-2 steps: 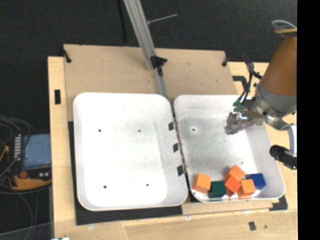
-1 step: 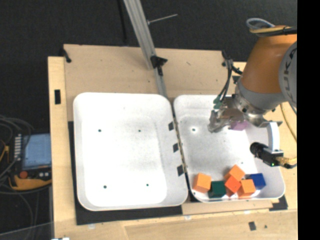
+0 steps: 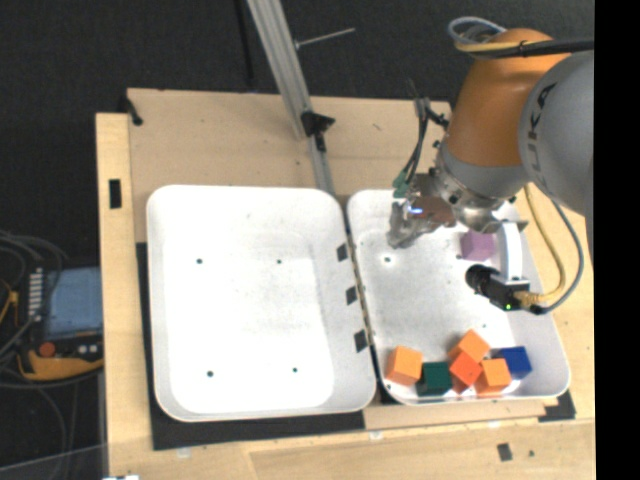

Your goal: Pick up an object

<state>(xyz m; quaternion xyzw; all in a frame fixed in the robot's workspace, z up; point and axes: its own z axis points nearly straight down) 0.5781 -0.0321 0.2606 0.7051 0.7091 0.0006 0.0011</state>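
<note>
The only lettering stands on the grey arm segment at the right: large dark letters run down its casing, cut by the frame edge, and read roughly as "KU", part of a brand name. The bins, blocks and bench carry no legible marks. The small device at the left edge shows nothing readable.

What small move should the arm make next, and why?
Probably travel toward the near end of the right bin: the gripper hangs over bare floor at the far end, while the orange blocks, green block and blue block cluster there.
</note>
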